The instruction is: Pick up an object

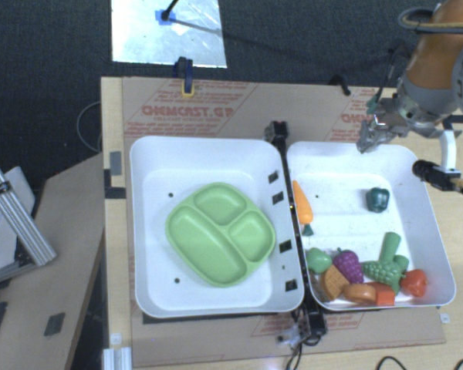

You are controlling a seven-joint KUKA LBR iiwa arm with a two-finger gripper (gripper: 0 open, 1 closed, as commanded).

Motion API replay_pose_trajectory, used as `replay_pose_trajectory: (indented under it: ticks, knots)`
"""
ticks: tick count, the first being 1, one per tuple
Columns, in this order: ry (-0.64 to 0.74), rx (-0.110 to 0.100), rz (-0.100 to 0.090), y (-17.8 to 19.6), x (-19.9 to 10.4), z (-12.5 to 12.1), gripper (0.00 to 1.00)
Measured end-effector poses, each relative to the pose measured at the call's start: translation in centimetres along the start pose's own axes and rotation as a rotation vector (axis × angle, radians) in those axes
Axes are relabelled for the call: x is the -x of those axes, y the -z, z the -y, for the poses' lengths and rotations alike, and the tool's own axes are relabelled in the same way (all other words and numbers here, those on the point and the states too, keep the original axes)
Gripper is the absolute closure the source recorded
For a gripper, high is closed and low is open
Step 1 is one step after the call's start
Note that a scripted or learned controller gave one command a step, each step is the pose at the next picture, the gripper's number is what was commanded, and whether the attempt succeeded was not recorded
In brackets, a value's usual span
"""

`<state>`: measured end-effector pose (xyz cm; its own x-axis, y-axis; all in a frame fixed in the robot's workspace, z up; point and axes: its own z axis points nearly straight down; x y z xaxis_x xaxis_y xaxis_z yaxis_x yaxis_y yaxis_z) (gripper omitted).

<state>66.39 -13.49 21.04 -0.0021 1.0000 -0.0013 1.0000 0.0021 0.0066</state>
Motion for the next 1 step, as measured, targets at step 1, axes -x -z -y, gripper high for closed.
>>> replay_pose_trajectory:
  ticks: [1]
  knots:
    - [0.002, -0.003, -0.001, 1.49, -0.02, -0.10, 1.00]
